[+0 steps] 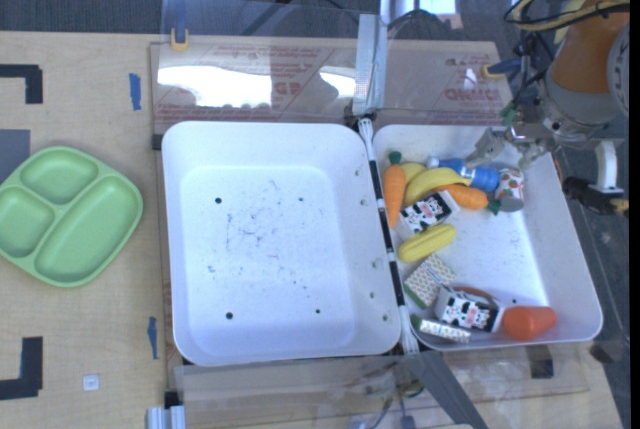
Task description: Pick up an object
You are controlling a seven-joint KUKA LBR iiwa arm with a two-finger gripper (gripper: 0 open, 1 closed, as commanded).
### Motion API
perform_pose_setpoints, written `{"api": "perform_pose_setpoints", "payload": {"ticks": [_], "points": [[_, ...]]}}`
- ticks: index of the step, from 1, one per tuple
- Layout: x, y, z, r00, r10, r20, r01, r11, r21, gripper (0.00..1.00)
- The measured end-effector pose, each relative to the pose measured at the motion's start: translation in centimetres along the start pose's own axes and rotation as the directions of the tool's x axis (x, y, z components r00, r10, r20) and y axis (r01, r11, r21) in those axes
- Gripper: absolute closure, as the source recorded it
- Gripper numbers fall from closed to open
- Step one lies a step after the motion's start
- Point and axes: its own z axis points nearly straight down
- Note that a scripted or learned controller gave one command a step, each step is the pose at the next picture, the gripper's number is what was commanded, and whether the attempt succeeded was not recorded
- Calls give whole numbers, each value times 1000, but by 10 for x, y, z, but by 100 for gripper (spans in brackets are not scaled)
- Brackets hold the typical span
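Table (90, 67): you see two white bins side by side on it.
Left bin (270, 227): bare white floor.
Right bin (560, 247): your objects sit at 9 and 6 o'clock.
Green plate (65, 214): at the table's 9 o'clock.
Bananas (435, 182): upper left, beside a carrot (396, 185).
Tool (515, 142): at the right bin's 12 o'clock, prongs spread wide, gripping nothing you can see.

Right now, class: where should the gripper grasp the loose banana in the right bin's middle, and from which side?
Probably across the banana's middle, from above: it lies flat, slim across, with bare bin floor to its right.
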Motion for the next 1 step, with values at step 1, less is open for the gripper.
{"api": "perform_pose_setpoints", "payload": {"ticks": [1], "points": [[-14,17,25,999,41,1,-41,999,-28,0]]}}
